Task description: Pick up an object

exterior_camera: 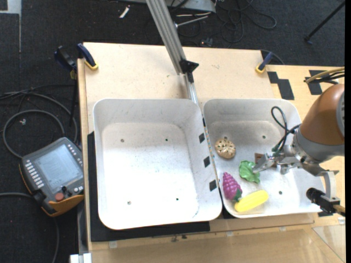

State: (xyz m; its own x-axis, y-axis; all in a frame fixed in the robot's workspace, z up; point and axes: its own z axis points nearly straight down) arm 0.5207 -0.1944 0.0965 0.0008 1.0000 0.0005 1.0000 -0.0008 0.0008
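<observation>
The right bin [241, 111] holds a tan cookie-like piece [225, 147], a green leafy toy [248, 171], a purple grape bunch [231, 186] and a yellow corn cob [252, 200]. My gripper [264, 163] reaches in from the right, low in the bin, its tips right beside the green toy's right edge. Whether the green toy lies between the tips is unclear from this angle. The arm's orange band [326, 122] sits above the wrist at the right edge.
The left bin [109, 114] stands beside the right one, sharing a raised divider [208, 158]. A metal pole [167, 29] slants over the bench from the top. A teach pendant [52, 174] lies on the floor at left. Clamps [88, 56] hold the bench corners.
</observation>
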